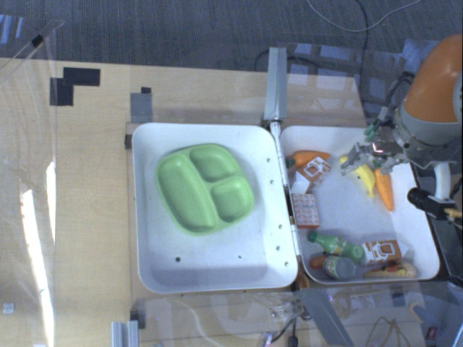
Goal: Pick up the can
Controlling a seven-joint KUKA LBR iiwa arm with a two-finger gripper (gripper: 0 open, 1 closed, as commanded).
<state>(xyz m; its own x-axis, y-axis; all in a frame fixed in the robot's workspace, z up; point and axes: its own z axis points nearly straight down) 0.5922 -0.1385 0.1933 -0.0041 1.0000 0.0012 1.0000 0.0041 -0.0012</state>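
No readable labels: metal two-finger gripper jaw state unclear, above yellow banana, grey-topped cylindrical can well apart.

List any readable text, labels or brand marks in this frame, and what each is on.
None legible.
Orange-and-white carton: white printed mark, too blurred to read.
Red-patterned packet: print too small.
Carton at front of right bin: blurred.
Can: label unreadable.
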